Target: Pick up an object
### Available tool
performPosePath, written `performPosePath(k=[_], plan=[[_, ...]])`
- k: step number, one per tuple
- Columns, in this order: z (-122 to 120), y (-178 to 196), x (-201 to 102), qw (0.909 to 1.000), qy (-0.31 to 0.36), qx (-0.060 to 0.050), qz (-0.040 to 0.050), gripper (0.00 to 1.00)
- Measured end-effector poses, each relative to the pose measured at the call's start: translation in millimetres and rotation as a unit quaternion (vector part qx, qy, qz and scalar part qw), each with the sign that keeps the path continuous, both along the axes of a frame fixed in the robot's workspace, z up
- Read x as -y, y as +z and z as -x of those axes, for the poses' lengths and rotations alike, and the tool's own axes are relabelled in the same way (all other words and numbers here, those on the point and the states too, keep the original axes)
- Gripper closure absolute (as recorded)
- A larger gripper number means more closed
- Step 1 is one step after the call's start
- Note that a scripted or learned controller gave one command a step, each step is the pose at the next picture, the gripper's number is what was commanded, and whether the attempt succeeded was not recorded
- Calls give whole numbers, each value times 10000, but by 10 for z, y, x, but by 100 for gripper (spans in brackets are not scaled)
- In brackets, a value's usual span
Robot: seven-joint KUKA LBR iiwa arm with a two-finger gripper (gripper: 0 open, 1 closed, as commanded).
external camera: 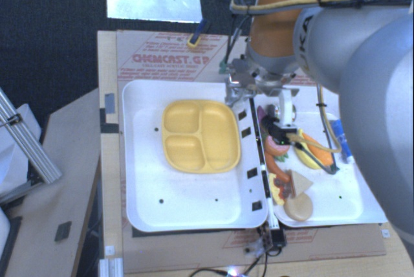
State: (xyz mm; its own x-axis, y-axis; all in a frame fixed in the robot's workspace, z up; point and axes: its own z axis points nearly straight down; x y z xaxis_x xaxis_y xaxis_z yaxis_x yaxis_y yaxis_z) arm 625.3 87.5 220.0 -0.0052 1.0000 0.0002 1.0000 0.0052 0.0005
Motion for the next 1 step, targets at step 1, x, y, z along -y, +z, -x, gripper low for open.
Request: performPosePath(k=[1], plan=[[-36,25,73,10000,-21,7,-2,100]])
